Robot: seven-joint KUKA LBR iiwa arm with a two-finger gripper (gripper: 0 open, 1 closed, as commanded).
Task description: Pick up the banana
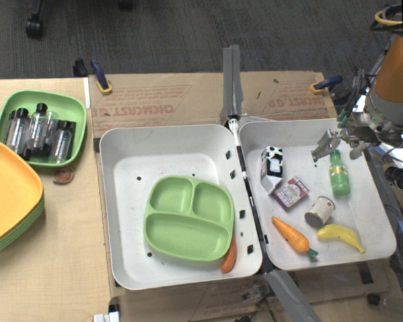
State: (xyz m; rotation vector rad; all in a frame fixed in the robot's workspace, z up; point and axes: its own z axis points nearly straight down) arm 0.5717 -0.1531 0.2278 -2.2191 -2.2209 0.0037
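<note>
Banana (340, 237): lies flat in the right bin's (381, 245) near corner, just right of the can (319, 212).
Carrot (291, 234): left of the can, apart from the banana.
Gripper (334, 141): above the green bottle (339, 174), beyond the can, fingers spread, grasping nothing; likely poised to descend.

A grey robot arm (388, 117) with a broad orange band (392, 90) above its wrist is showing at the right edge. A silvery metal two-finger gripper (335, 143) with angular brackets is ending it, and dark cables are trailing alongside.
</note>
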